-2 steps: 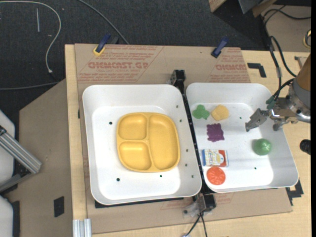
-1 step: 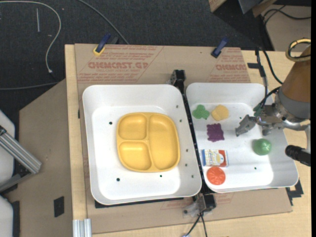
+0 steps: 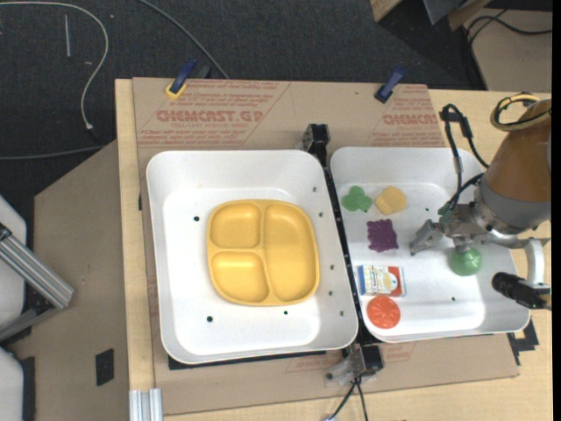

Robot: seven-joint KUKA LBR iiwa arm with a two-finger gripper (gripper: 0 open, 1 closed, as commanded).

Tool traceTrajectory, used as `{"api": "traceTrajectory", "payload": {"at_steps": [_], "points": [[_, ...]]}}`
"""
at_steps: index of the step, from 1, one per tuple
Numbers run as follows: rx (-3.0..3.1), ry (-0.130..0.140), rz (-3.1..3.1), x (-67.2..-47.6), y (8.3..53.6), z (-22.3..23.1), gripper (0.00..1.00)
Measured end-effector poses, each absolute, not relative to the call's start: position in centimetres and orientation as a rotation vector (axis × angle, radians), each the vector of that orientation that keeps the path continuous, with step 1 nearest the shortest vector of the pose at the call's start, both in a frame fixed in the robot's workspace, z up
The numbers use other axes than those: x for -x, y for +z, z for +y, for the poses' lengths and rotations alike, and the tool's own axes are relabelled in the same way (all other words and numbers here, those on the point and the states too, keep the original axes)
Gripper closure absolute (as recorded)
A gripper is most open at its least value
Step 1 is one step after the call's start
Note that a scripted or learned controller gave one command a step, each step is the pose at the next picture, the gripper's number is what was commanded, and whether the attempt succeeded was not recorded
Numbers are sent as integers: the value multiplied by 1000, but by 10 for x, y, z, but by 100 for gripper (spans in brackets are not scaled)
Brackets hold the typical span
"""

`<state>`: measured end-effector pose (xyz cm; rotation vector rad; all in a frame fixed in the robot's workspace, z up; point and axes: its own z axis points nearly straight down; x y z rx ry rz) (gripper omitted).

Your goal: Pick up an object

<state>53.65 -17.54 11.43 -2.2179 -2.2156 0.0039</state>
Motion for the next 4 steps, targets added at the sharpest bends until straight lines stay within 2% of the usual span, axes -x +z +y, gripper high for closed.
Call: {"api": "traceTrajectory", "payload": {"at_steps": [1,2,3,4], "points": [[2221,-2,-2221,-538,129,-175,100],[2224,-5,-2226,-531,187,-172,100],[2223,-3,-2225,-532,212,-172,100],[2217,-3,-2227,-545,209,-126,100]]}}
